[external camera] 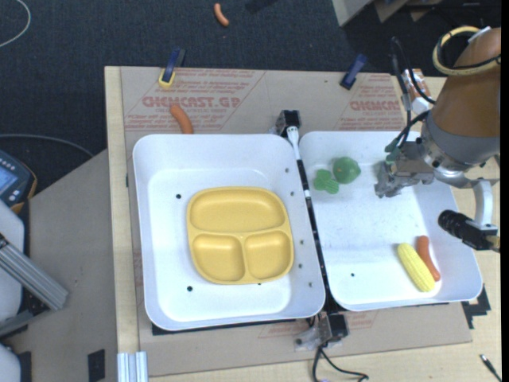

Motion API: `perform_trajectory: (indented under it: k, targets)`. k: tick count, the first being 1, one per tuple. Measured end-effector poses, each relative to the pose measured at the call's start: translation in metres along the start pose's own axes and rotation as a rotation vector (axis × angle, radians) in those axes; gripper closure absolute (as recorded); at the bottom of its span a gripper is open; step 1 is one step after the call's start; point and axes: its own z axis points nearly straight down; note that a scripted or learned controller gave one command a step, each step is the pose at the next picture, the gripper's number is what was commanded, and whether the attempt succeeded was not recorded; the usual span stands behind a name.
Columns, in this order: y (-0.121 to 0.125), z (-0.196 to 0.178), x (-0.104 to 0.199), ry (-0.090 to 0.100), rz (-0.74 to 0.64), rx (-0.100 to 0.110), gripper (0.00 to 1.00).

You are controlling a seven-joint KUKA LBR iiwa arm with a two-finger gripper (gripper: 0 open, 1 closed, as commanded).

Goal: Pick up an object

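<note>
In the right bin, two green pieces lie near the back left: a larger one and a smaller one touching it. At the front right, a yellow corn cob lies beside an orange sausage-shaped piece. My gripper hangs over the back of the right bin, just right of the green pieces and apart from them. I see nothing held in it.
The left bin holds a yellow divided plate. An orange sausage lies on the cardboard behind the left bin and another on the dark floor. Clamps grip the board's back edge.
</note>
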Motion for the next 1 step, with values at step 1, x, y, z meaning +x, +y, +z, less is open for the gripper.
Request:
perform_trajectory:
  k: [1]
  targets:
    - [-0.0421,-0.0004,0.0062,0.001,0.000,-0.001,1.00]
